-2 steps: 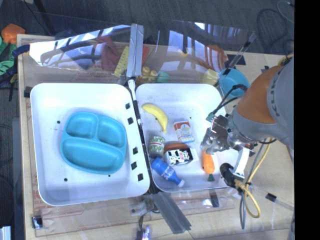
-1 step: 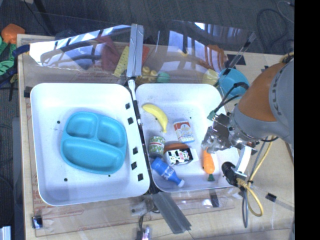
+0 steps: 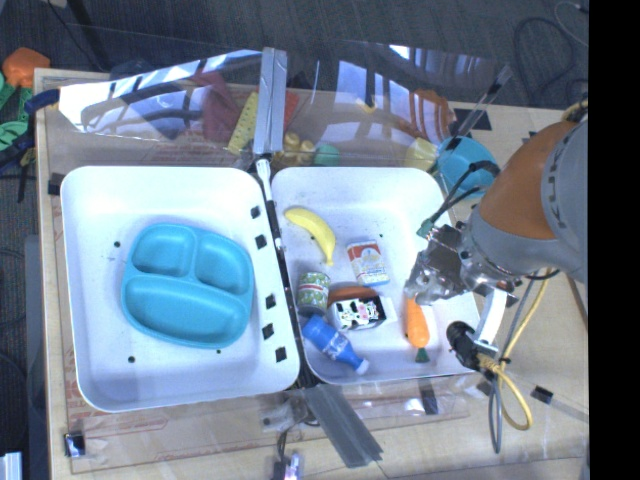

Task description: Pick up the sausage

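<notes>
The tool (image 3: pixel 428 286) hangs just above the carrot (image 3: pixel 416 324) in the right bin (image 3: pixel 400 182); its grip I cannot tell. The brown sausage (image 3: pixel 352 293) lies nearby.

There are two shallow white plastic bins: one (image 3: pixel 80 298) well to the left of the gripper (image 3: pixel 428 286), the other (image 3: pixel 400 183) beneath it. The far bin holds one light-blue divided plastic tray (image 3: pixel 188 283). The bin under the gripper holds six small things: one orange toy carrot (image 3: pixel 416 324) just below the gripper; one small red-and-white carton (image 3: pixel 368 262) to its left; one brown sausage (image 3: pixel 350 293) and one black-and-white box (image 3: pixel 358 313) further left; one green-labelled can (image 3: pixel 313 292) beyond those; one yellow toy banana (image 3: pixel 312 232) up and left; and one blue plastic bottle (image 3: pixel 333 345) down and left.
</notes>
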Available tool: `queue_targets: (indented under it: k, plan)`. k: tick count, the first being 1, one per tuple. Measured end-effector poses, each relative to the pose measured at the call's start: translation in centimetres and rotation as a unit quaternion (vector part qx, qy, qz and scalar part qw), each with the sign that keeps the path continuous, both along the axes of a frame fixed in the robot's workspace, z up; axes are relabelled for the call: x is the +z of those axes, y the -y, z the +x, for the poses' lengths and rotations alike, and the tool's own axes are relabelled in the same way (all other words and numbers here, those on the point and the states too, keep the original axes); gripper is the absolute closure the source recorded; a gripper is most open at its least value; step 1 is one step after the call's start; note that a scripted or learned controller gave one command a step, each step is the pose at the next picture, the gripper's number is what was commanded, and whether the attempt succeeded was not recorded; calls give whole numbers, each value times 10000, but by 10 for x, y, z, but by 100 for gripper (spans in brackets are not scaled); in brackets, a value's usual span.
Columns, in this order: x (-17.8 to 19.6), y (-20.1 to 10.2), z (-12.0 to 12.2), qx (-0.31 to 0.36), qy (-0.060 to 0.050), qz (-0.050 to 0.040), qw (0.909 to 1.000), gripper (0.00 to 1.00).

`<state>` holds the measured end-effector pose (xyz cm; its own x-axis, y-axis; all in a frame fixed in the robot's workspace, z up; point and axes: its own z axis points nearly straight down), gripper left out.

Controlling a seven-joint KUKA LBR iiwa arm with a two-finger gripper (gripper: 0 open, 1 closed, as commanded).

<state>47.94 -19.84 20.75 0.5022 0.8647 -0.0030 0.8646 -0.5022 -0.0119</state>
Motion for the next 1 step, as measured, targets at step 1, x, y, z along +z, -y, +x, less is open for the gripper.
queue_targets:
  k: [1]
  plan:
    - [7,-12,-2,-746,33,-25,9972,100]
